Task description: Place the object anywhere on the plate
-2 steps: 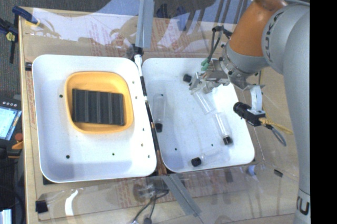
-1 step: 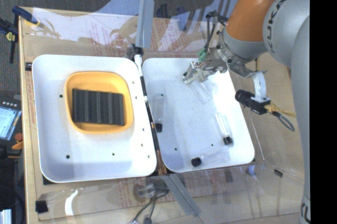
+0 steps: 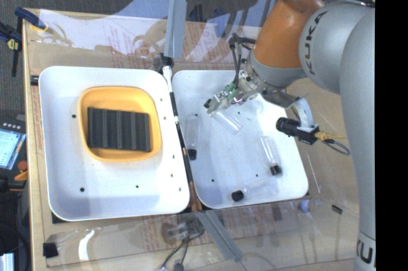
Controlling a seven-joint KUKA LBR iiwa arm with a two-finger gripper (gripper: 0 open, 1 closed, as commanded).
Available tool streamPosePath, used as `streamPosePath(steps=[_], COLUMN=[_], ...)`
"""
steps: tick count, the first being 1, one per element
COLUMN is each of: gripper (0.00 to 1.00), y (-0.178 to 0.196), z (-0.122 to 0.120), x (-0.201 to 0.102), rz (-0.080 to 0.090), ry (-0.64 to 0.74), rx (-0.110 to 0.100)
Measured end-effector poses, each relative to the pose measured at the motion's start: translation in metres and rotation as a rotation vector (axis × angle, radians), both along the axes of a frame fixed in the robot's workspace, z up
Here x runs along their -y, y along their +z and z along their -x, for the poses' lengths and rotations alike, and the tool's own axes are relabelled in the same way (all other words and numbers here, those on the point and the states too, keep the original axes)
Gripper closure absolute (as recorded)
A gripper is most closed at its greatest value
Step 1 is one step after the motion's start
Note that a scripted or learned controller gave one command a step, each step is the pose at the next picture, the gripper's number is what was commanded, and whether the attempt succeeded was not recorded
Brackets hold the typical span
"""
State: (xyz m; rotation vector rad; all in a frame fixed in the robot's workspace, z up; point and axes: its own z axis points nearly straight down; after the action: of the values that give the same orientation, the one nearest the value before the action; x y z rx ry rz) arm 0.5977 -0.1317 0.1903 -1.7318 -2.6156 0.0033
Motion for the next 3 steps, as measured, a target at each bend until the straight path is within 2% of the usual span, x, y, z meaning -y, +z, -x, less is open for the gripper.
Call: streamPosePath(steps=[1, 2, 3], gripper=[1.00, 0.00, 0.00], y=[0.083, 0.083, 0.015], z=[0.007, 0.007, -0.022], x=[-0.068, -0.068, -0.068], rz=[0.001, 0.001, 0.001], ry=[0.089, 0.088, 0.131], rx=[0.005, 0.005, 0.000])
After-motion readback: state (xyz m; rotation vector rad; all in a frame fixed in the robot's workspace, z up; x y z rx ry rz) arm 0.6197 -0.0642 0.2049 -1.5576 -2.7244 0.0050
